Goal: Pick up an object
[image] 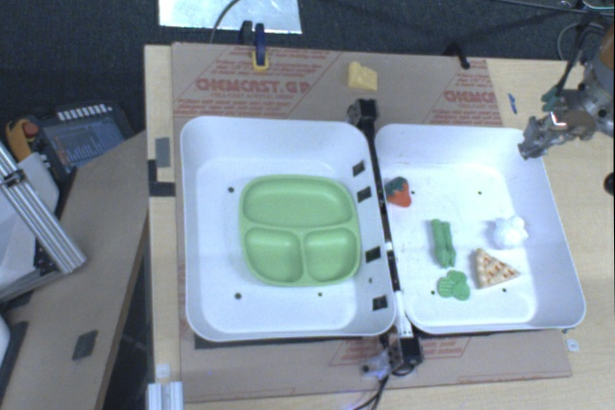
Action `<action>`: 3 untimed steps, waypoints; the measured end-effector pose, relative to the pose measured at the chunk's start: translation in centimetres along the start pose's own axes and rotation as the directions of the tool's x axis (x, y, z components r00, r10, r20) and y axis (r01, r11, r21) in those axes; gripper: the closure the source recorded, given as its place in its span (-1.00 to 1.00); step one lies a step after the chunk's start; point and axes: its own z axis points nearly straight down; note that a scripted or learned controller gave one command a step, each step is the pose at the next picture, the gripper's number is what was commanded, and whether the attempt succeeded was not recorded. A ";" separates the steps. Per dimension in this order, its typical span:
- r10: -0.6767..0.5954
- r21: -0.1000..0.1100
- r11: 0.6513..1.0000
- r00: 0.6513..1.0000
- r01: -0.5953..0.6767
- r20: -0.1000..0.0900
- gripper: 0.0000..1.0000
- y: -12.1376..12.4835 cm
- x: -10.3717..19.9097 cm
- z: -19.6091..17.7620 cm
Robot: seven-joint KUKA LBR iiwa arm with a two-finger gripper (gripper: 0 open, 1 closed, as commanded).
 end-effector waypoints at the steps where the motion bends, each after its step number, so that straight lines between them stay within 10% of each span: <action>1: 0.000 0.001 1.000 1.000 0.000 -0.001 1.00 0.1 0.0 -3.1; 3: -0.004 0.005 1.000 1.000 0.004 -0.004 1.00 -0.2 10.5 0.3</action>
